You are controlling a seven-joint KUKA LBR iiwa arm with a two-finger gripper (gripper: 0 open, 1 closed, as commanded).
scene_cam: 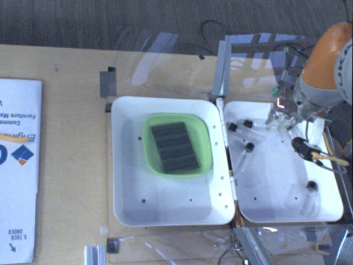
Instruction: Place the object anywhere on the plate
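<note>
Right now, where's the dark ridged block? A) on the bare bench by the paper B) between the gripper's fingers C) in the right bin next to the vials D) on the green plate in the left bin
D: the dark ridged block lies flat on the green plate, which sits in the left bin; the gripper is over the right bin, away from it.

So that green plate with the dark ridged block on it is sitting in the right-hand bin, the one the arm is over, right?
Not quite. The camera view shows the green plate, with the dark ridged block on it, in the left bin. The arm's gripper is over the right bin, among small clear vials.
</note>
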